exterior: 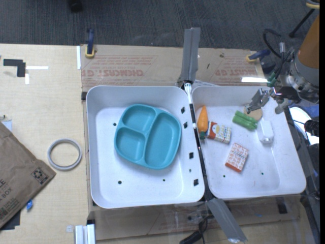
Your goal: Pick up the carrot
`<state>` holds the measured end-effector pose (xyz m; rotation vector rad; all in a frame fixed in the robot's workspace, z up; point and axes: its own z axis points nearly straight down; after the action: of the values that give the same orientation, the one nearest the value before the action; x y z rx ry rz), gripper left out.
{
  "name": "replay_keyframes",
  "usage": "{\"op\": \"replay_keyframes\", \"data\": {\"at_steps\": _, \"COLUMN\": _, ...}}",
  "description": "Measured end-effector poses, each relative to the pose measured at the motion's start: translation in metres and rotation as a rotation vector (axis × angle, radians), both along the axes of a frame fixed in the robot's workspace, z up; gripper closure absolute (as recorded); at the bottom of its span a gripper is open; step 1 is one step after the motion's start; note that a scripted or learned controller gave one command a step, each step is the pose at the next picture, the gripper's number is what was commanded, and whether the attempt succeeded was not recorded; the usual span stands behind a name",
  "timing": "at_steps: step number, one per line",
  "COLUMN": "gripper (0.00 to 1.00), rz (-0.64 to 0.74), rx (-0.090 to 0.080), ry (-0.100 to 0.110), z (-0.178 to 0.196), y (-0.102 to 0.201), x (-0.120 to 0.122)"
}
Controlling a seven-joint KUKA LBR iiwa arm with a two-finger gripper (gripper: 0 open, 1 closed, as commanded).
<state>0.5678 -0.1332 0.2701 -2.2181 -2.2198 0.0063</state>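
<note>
The orange carrot (202, 118) lies in the right bin (254, 189), close against its left wall near the back, with its narrow end pointing away from me. My gripper (267, 104) hovers over the back right part of that bin, well to the right of the carrot. Its fingers (255, 102) are spread open with nothing between them.
Near the carrot lie a small orange-and-white carton (219, 132), a green vegetable (245, 120), a white object (265, 131) and a red-and-white packet (237, 156). The left bin (101, 182) holds a teal divided plate (148, 135). A tape roll (65, 153) sits on the bench at left.
</note>
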Motion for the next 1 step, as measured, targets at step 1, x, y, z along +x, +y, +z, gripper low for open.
{"op": "replay_keyframes", "data": {"at_steps": 1, "gripper": 0.0, "rz": 0.27, "rx": 0.001, "ry": -0.001, "z": -0.0454, "y": 0.0532, "x": -0.0012}}
